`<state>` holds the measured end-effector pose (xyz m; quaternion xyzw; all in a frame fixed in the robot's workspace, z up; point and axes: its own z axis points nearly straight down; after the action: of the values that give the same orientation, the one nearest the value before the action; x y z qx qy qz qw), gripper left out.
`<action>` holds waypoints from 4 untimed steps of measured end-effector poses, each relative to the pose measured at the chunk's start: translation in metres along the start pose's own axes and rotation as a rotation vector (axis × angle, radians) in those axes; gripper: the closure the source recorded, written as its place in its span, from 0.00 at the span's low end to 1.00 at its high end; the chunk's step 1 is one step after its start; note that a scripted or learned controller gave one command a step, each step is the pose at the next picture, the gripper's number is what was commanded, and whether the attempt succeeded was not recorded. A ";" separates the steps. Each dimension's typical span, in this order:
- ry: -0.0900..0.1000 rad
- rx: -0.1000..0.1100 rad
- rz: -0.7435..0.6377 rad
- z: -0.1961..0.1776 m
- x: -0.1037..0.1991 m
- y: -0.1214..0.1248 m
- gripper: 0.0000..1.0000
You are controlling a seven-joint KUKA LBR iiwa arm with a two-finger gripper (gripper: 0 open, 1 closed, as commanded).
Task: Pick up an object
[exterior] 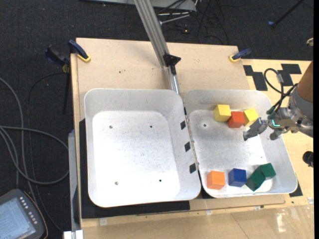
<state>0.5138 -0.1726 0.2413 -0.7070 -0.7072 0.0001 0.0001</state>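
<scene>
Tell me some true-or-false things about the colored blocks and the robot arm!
1. All the blocks sit in the right bin. True.
2. The blue block lies between the orange block and the green blocks. True.
3. The red block is alone in a corner. False: it touches yellow blocks, one on its left and one on its right.
4. The gripper holds the blue block. False: it is near the red and yellow blocks, far from the blue one.
</scene>
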 end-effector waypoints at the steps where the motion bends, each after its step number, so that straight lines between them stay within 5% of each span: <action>1: 0.001 0.004 0.001 0.045 0.004 -0.005 0.00; 3: 0.001 0.004 0.001 0.147 -0.004 -0.009 0.00; 4: -0.001 -0.002 0.001 0.134 -0.005 -0.007 1.00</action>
<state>0.5069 -0.1773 0.1076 -0.7074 -0.7068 -0.0004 -0.0012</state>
